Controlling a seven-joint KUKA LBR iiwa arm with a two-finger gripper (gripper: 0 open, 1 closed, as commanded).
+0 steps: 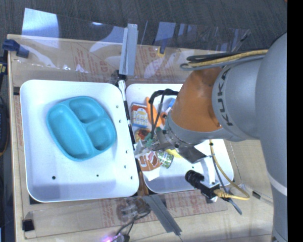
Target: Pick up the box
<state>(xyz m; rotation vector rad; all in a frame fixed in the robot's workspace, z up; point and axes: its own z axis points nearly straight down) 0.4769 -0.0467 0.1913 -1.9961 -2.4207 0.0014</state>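
Camera view, looking down at a slant. Two shallow white plastic bins sit side by side on a pale wooden tabletop [65,64]. Left bin [35,180] carries a turquoise three-compartment plastic tray [82,126], lying flat and slightly askew, well apart from the work. Right bin [164,185] is crowded along its left wall: a small orange-and-white printed cardboard box [140,116] lies flat near the dividing rim, with a red-and-white packet [148,161] and a green-labelled can [166,159] just below it, pressed close together. The grey arm with its orange band [197,105] reaches in from the right and hangs low over that clutter, the bulk of the wrist covering the tool [152,141]; whether the tool is spread or pinching anything cannot be told. Judgement: the arm is placed for a grasp among the packed items, and the box's spot against the bin wall leaves little room on that side. Clear plastic screens [40,21] stand at the far edge; dark carpeted floor [141,4] beyond; black and yellow cables [217,59] trail over the arm.
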